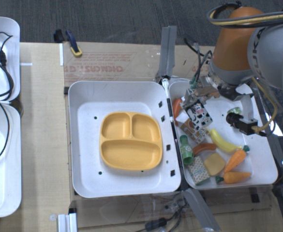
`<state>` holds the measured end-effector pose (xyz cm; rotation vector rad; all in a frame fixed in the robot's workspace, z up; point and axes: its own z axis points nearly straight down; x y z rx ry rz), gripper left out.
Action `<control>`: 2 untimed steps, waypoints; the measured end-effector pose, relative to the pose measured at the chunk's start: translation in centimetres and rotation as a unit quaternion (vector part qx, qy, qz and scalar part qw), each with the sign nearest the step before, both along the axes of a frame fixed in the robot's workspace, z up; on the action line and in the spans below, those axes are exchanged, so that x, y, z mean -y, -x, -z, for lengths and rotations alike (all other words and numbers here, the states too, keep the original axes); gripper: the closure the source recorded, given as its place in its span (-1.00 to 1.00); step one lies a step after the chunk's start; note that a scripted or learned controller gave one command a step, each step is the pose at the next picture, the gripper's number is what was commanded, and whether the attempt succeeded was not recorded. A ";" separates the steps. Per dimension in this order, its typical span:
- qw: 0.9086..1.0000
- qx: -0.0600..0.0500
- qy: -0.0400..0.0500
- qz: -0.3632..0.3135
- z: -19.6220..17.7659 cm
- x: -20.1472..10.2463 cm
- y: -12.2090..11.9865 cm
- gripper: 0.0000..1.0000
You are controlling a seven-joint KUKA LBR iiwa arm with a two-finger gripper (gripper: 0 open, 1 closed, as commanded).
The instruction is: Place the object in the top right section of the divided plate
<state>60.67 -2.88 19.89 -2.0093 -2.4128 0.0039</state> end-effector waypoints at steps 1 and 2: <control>1.000 0.000 0.000 -0.025 0.9 -8.1 1.3 1.00; 1.000 0.000 0.000 -0.024 0.8 -8.0 1.3 -1.00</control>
